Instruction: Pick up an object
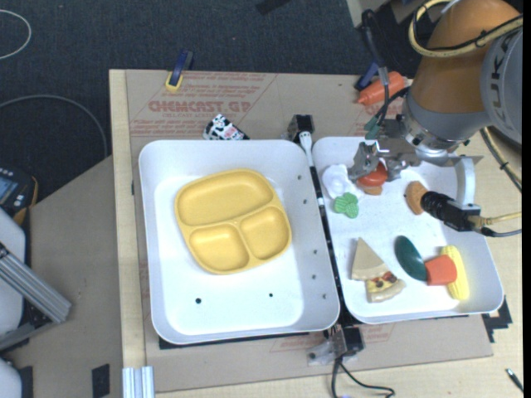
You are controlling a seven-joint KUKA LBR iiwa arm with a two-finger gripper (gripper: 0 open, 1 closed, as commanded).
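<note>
Camera view: the hand (pixel 371 166) is seen lowered at the right bin's (pixel 489 293) twelve o'clock onto a red toy (pixel 375 178), its grip impossible to judge, so a square, centred closure before any lift is advised.

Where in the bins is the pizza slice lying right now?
The pizza slice lies in the right bin, toward its near edge, just left of the dark green vegetable.

Two shallow white bins: left bin (pixel 158 222), right bin (pixel 489 284). The left holds one yellow divided plate (pixel 232 220). The right holds seven toy foods, among them one pizza slice (pixel 371 269) and one corn cob (pixel 456 274) at five o'clock.
</note>
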